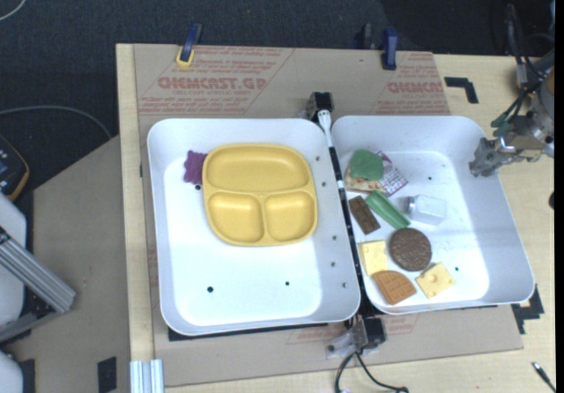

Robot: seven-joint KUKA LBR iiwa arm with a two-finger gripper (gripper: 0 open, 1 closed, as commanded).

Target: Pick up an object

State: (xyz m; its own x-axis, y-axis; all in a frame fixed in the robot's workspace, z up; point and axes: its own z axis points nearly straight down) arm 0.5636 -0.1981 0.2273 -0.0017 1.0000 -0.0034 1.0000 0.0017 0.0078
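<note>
Camera view: left bin (176, 277) carries the yellow tray (260, 191). Right bin (502, 224) crowds food pieces (392, 237) along its left wall; a neighbour may block the grasp. Gripper (487, 160) sits above its right rim; grasp state undeterminable.

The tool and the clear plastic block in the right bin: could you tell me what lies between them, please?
In the camera view, only bare white bin floor lies between the tool and the clear plastic block.
</note>
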